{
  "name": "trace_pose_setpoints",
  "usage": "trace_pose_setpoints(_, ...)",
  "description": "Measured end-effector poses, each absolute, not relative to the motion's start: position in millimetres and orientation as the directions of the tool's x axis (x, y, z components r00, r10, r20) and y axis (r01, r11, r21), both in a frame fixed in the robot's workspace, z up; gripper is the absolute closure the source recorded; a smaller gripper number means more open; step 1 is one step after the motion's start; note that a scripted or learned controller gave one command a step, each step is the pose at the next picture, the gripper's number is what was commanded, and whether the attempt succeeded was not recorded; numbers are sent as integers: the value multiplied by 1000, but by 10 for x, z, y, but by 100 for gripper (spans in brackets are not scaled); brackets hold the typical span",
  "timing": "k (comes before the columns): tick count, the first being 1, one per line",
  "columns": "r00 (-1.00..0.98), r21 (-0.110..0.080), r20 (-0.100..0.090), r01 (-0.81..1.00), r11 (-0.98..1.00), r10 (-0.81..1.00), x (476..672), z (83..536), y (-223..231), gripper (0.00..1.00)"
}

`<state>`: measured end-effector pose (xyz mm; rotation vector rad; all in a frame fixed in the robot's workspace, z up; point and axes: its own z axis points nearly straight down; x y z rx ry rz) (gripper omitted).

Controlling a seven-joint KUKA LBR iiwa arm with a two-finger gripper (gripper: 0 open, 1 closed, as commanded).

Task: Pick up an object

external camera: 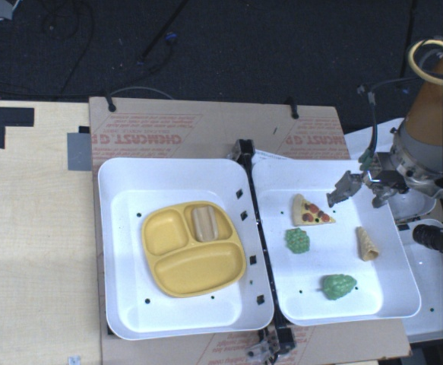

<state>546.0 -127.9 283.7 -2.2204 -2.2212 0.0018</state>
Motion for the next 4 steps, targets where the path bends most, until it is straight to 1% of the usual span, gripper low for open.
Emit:
trace_pose_setpoints(1,0,-10,2,1000,0,1000,5434,2193,-1297,0)
trace_pose_setpoints(2,1,-10,3,1000,-1,1000,5368,1580,-1351,0)
trace_pose_setpoints(3,0,-7,2,1000,0,1000,5380,1138,-1381,0)
trace_pose_setpoints(4,5,-7,2,1000,-5,1000,5380,1256,-1391,100)
